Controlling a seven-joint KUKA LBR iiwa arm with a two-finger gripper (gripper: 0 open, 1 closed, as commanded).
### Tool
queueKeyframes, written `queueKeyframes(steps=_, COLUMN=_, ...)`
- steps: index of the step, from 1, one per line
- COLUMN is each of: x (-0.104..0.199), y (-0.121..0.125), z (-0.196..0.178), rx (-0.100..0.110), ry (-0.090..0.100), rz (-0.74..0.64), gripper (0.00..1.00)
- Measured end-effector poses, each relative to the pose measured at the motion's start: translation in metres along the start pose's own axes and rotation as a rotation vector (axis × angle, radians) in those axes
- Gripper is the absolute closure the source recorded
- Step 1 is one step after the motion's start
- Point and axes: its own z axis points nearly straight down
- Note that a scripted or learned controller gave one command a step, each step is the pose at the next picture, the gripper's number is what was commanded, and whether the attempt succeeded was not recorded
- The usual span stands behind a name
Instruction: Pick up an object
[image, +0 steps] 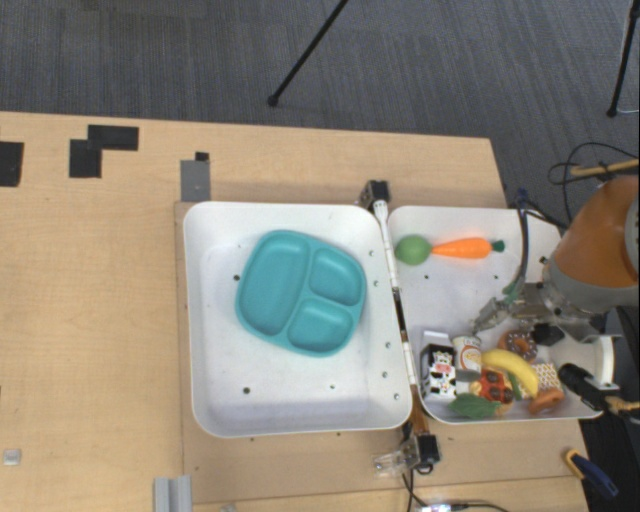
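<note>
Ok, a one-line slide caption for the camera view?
Gripper hovers over toy food pile in right bin; teal tray in left.

Teal divided plate (301, 291), orange carrot (466, 248), yellow banana (512, 369), white bins (215, 400).

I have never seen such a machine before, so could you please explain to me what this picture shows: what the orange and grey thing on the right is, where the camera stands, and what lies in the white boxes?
The camera looks down on a wooden bench from above, at a slant. The orange and grey shape is a robot arm reaching in from the right. Its gripper, the part that grasps, hangs over the right bin; I cannot tell if it holds anything. The left bin holds a teal divided plate. The right bin holds a toy carrot beside a green ball, and at the near side a cluster of small toys, including a yellow banana.
</note>
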Motion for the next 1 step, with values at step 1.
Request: queueKeyframes(steps=1, x=0.0038, y=0.0694, z=0.0031, rx=0.001, ry=-0.004, rz=0.0, gripper=0.0)
